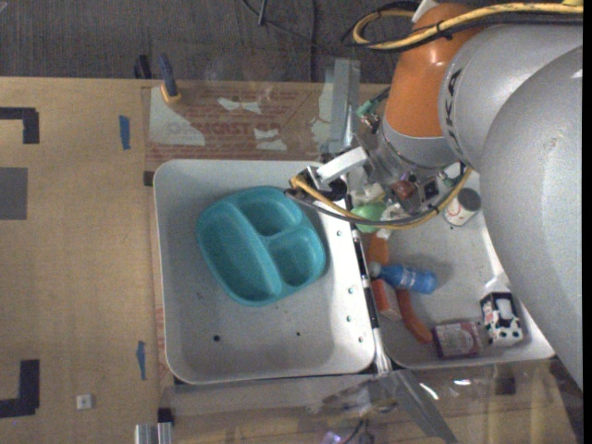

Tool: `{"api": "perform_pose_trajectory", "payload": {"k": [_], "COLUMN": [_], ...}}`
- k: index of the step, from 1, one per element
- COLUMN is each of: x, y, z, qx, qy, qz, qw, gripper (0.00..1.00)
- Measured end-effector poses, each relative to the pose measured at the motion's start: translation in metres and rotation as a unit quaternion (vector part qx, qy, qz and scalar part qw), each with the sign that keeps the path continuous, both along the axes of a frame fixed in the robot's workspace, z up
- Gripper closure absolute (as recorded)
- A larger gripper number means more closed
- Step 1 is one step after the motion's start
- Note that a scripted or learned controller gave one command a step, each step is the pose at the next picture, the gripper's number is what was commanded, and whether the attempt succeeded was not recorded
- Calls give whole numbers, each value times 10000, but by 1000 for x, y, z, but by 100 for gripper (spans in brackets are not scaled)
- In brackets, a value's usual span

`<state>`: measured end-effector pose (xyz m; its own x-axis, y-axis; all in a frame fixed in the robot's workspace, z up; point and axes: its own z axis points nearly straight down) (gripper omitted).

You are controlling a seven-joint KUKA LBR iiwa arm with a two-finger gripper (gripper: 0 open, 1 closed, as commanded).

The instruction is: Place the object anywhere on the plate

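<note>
One teal plate (262, 244); two bins (176, 276).

Quick count of what's on the bench: two shallow white plastic bins, the left one (185, 340) and the right one (481, 248), sitting side by side. One teal plastic plate with three compartments (261, 244), in the left bin. Over in the right bin I count one blue bottle-shaped toy (407, 277), one long orange sausage-like piece (413, 317), one small dark red packet (456, 339), one black-and-white carton (500, 319) and one small white round thing (460, 211). There's also a bit of green (370, 213) under the wrist, too hidden to tell what it is.
</note>
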<state>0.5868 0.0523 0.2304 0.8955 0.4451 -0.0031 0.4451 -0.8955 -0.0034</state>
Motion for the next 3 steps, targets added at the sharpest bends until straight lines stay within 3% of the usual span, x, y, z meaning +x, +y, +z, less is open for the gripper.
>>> {"api": "perform_pose_trajectory", "payload": {"k": [1,2,3], "x": [-3,-5,14], "y": [14,20,87], "z": [10,-20,4], "qx": [-4,1,0], "qy": [-17,11,-22], "qz": [-116,653,510], "qw": [9999,9979,9987], "gripper": [100,100,100]}}
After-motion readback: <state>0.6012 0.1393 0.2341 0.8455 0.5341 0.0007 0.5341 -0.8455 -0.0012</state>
